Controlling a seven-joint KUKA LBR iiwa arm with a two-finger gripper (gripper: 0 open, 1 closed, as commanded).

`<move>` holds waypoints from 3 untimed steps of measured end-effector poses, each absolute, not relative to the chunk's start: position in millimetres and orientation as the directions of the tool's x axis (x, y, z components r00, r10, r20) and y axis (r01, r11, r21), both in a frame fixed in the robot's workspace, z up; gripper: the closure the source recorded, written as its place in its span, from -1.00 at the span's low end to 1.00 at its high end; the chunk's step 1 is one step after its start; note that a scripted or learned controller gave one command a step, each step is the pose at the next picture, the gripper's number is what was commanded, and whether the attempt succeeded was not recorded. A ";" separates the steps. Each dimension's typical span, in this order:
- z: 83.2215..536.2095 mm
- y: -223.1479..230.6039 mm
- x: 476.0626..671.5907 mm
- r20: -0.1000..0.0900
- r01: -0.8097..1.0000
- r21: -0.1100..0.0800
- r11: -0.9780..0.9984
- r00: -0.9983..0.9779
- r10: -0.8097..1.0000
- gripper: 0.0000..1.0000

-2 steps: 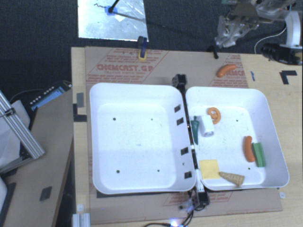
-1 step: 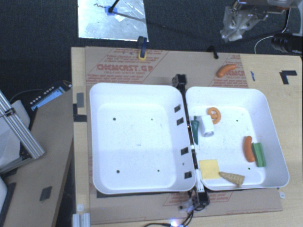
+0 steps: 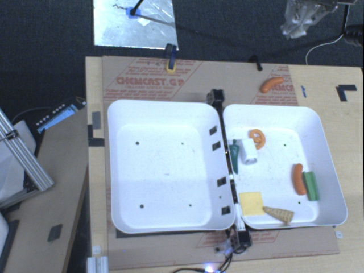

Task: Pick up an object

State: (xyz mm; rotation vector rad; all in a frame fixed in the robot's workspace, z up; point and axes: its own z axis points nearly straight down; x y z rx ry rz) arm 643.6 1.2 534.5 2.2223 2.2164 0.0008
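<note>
The cone (image 3: pixel 278 214) and cheese (image 3: pixel 251 203) lie at the right bin's (image 3: pixel 325 131) near edge, well below the raised gripper (image 3: pixel 298 23), which grips nothing visible.

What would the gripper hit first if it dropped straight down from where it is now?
Probably the dark floor beyond the bench: the gripper hangs past the far edge of the board, not over either bin. The orange sausage lies nearer the camera. Depth is unclear from this slanted view.

the right bin (image 3: pixel 324 152) holds a pretzel (image 3: pixel 257 137), cup (image 3: pixel 248 152), sausage (image 3: pixel 298 178), block (image 3: pixel 251 203) and cone (image 3: pixel 278 214).
</note>
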 end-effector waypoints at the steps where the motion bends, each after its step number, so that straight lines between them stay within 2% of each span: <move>1: 534.6 -43.5 668.7 -0.002 1.000 0.002 -0.003 0.003 1.000 1.00; 2: 535.7 -31.3 655.5 0.000 1.000 0.003 0.004 -0.004 1.000 1.00; 3: 535.1 -67.6 668.5 -0.002 1.000 0.003 -0.002 0.002 1.000 1.00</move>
